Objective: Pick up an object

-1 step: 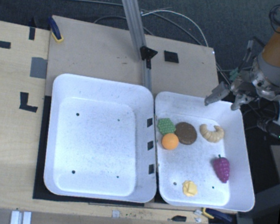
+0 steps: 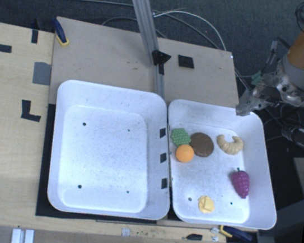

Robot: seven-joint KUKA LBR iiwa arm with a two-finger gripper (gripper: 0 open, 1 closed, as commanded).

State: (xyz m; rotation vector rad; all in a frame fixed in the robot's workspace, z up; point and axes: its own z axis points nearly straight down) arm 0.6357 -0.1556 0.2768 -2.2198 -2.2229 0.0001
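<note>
Camera view: the gripper hangs at the upper right, over the far corner of the right bin; I cannot tell its opening. In that bin's middle sit a green piece, orange ball, brown disc, croissant, purple grapes and, lower, a yellow piece.

No text, label, brand, number or sign can be read anywhere in the camera view. The black patches on the surface are blank shapes without lettering, and the small dark marks along the rims where the two white bins meet are too small to make out.
</note>
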